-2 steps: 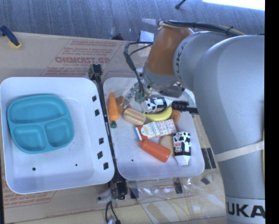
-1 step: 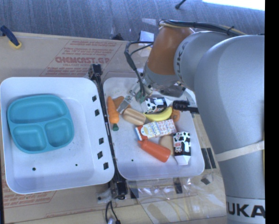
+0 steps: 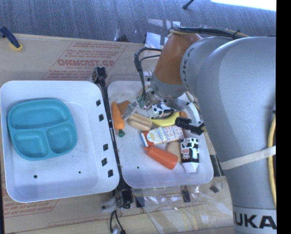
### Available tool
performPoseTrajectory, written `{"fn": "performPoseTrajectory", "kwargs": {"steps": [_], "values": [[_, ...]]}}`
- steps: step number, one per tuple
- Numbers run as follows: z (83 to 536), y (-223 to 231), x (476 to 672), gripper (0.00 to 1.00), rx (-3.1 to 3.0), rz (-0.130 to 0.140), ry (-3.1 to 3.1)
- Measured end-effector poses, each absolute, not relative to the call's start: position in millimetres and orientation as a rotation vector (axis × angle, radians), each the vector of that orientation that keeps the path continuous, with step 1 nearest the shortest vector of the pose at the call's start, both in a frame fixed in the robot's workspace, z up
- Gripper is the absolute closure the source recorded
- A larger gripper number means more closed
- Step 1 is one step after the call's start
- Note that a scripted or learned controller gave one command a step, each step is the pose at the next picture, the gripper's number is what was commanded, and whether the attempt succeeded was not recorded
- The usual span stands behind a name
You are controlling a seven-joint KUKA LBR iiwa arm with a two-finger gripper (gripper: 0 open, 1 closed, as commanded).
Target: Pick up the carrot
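glossy white plastic bins (image 3: 18,184), matt cardboard (image 3: 52,52)

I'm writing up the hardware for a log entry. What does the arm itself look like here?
The arm is bulky, with rounded glossy grey casings and an orange band above the wrist. Thin dark cables loop beside the wrist. White KUKA lettering marks the lower link, and a pale strap crosses the grey body.

carrot (image 3: 117,117) open above — bin wall (image 3: 107,121) alongside
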State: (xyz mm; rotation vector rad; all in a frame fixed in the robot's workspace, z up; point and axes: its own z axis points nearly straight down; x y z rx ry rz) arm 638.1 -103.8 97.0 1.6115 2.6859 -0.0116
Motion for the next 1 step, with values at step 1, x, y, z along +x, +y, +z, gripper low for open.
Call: {"fn": "performPoseTrajectory", "kwargs": {"steps": [1], "values": [[94.9,-103.0,610.0,0.0,2.035,-0.003,2.386]]}}
